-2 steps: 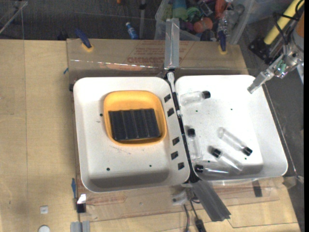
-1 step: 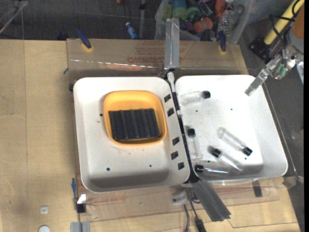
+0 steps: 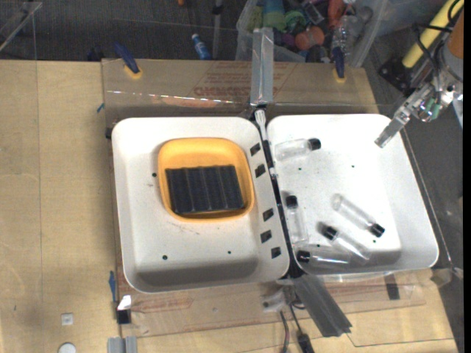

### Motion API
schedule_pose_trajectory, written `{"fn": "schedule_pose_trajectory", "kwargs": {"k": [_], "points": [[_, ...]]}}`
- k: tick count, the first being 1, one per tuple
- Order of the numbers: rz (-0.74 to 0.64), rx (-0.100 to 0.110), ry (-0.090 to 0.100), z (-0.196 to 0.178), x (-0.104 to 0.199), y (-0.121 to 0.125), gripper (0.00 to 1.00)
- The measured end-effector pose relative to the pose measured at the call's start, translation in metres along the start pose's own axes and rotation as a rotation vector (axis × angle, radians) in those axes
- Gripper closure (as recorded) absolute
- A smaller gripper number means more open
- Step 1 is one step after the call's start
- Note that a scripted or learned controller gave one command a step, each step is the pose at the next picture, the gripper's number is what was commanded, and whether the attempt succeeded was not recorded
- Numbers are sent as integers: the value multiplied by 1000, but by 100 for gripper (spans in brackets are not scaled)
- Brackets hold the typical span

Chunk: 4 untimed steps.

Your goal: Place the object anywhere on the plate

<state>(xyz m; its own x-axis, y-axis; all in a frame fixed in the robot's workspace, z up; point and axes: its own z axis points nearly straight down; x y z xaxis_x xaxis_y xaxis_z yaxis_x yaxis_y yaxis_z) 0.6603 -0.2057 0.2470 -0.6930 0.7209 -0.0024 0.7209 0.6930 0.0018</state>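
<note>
My gripper (image 3: 391,132) hung at the upper right of the frame, over the top right corner of the right bin (image 3: 383,160). From this angle I could not tell how it stood, and nothing showed in its hold. It was well apart from every object below it.

The right bin held several clear tubes with black caps. One tube (image 3: 294,148) lay near the bin's upper left, its cap pointing right. A second tube (image 3: 356,216) lay slantwise in the lower right part of the bin, its black cap at its lower right end. A third tube (image 3: 340,242) lay just below and left of that one, with its cap at the upper left end. Another tube (image 3: 293,215) lay along the bin's left wall, close beside the divider (image 3: 266,190) between the two bins, with its dark cap at the top. More clear plastic sat at the bin's lower left corner, too blurred for me to sort out.

The left bin (image 3: 140,248) held the plate (image 3: 204,176), an orange-yellow squarish dish lying in the middle of it. A dark ribbed block (image 3: 204,190) rested flat on the plate, covering most of its floor.
</note>
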Motion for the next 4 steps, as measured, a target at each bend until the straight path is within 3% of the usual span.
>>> {"fn": "schedule_pose_trajectory", "kwargs": {"k": [1, 2, 4], "points": [[-175, -1, 0, 5, 8, 8, 0], [-253, -3, -5, -3, -4, -8, 0], [-433, -2, -3, 1, -10, -13, 0]]}}
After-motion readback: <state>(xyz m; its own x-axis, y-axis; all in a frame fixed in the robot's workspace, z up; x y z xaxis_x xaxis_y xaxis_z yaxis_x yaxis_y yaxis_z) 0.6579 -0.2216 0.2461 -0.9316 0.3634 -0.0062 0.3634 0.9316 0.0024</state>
